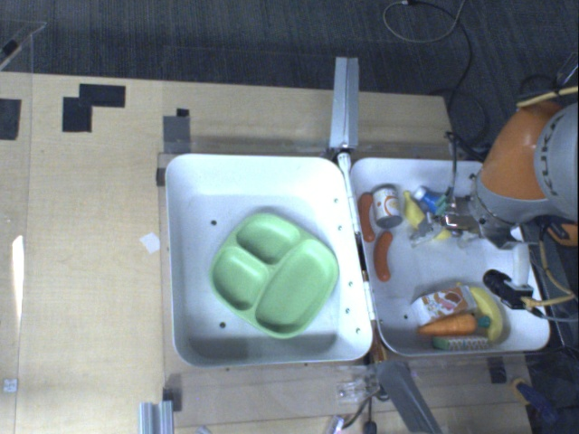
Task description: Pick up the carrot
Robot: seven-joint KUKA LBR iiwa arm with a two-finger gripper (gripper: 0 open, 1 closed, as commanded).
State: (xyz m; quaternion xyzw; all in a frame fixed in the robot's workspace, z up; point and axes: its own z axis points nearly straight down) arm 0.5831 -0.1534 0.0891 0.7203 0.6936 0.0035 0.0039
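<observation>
Pincer (443,217) position: over the upper middle of the right bin (534,337), at the end of the grey arm (529,165) entering from the right. Whether it is released or clenched cannot be told from this view; nothing is visibly held in it.

Carrot (450,326) position: lying on its side near the front edge of the right bin, well apart from the pincer. A snack packet (441,304) lies just behind the carrot, touching it, and a banana (489,311) lies at its right end.

Further back in the same bin, two sausages (383,255) lie along the left wall, and a small can (387,205) stands between them and the pincer.

Left bin (194,333) contents: one green divided plate (275,272), resting near the centre. Both bins sit side by side on the bench (81,269).
</observation>
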